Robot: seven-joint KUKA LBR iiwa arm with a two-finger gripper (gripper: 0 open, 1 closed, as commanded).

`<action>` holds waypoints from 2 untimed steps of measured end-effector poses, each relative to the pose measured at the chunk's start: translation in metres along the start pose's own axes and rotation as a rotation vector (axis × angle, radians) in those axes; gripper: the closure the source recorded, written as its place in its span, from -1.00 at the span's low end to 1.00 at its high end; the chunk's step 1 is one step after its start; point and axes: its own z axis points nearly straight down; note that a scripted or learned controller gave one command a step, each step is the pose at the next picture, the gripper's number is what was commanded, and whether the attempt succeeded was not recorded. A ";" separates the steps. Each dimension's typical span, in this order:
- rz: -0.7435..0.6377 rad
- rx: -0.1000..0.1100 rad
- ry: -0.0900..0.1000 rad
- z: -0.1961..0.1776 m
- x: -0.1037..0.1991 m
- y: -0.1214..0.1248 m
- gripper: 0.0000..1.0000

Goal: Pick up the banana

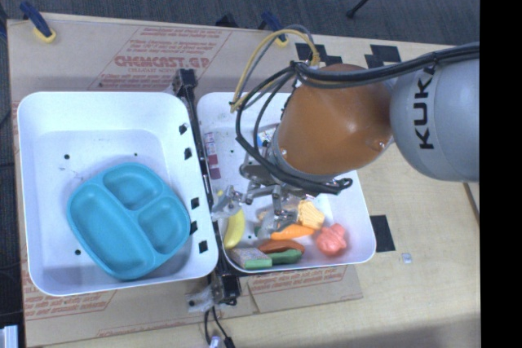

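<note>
Banana (234,229): a small yellow piece, lying near the front left corner of the right bin (364,226), close to that bin's left wall.
Tool (273,204): metal parts hang low over the right bin, just right of the banana and above the toy food; nothing can be seen held in it, and whether it is clenched or released cannot be told.
Arm (432,122): grey body reaches in from the right, its orange band (330,122) bulging over the middle of the right bin, with looped black and yellow cables (261,77) on top.
Neighbours: an orange carrot-like piece (292,232), a yellow wedge (311,214), a pink lump (331,240) and green pieces (269,259) crowd the front of the right bin, beside the banana.
Left bin (41,118): holds a blue divided plate (126,218), set toward the front.
Table (424,281): brown cardboard with red print lies under both bins; blue clamps (37,20) grip its back edge.
Hidden: the orange band covers much of the right bin's floor; the tool's tips are lost among metal and shadow.
</note>
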 end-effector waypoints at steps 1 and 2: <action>-0.560 -0.002 0.000 0.000 -0.020 -0.011 -1.00; -1.118 -0.003 -0.001 0.001 -0.053 -0.011 -1.00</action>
